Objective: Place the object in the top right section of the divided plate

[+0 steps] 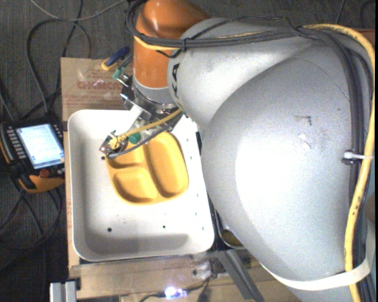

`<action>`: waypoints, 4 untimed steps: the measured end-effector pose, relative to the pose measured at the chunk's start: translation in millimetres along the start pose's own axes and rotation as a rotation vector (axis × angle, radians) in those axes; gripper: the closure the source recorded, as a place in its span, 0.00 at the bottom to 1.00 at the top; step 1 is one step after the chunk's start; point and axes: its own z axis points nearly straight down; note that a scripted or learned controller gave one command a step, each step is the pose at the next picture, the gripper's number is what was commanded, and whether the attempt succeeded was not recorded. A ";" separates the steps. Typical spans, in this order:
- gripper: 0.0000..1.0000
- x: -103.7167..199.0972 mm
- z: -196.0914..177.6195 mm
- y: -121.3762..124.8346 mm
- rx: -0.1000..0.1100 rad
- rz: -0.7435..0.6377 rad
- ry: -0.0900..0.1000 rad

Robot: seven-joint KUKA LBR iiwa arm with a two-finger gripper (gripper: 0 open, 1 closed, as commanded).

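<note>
Arm (283,143) took up most of what we saw: its grey bulk covered everything from twelve through three to six o'clock, and its cables (356,168), one of them yellow, ran down the shell at three o'clock. An orange band (160,39) sat above the wrist at about eleven o'clock, and below it the wrist reached down toward the centre.

We saw one white bin (94,187) in full, lying from nine to seven o'clock, with its right rim running under the arm. A sheet of brown cardboard (85,83) lay beneath its upper edge at ten o'clock.

Inside the bin, near the centre of the view, lay a yellow divided plate (154,175). We counted one large section on its three o'clock side and two smaller ones toward nine and seven o'clock.

At nine o'clock, outside the bin on the dark floor, rested a handheld screen (34,146) with a lit display and an orange base, its cord trailing off.

The gripper (113,145) hung over the plate's rim at the plate's ten o'clock corner. A small green object (133,139) showed just beside the fingertips, on their three o'clock side, above the plate's upper edge. We could not tell whether the claw was apart or together, nor whether the green object was gripped or simply lay close by.
</note>
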 end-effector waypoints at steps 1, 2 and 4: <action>1.00 -6.9 8.0 25.2 -0.003 -0.025 -0.001; 1.00 -24.2 -27.5 10.6 -0.003 -0.140 -0.001; 1.00 6.6 -4.8 -23.4 0.000 -0.193 0.001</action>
